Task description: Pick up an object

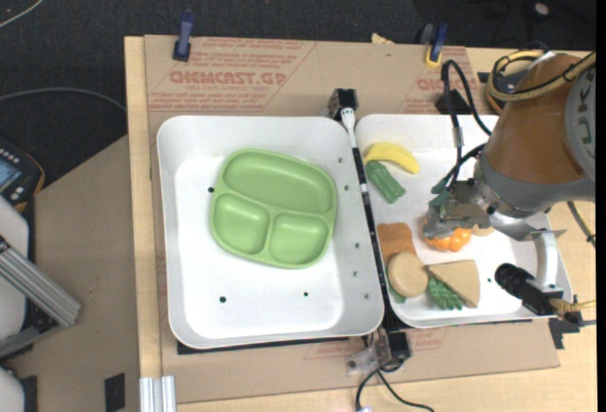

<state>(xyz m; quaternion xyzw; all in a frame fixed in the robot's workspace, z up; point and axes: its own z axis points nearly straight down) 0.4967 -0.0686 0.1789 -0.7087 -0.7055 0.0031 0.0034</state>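
Observation:
My gripper (448, 223) is down in the right bin (417, 137), right over a small orange fruit (458, 238) that shows just below it. A yellow banana (392, 155) and a green pickle-like piece (385, 181) lie at the bin's far left. Near the front lie a brown bread slice (395, 238), a round beige bun (408, 275), a tan wedge (460, 277) and a green leafy piece (441, 292). Whether anything sits between the fingers is hidden by the wrist.
The left bin (189, 287) holds a green three-compartment plate (274, 207). A black ridge (363, 192) divides the two bins. The arm's orange band and grey body cover the right bin's right side. Clamps stand at the bench's far edge.

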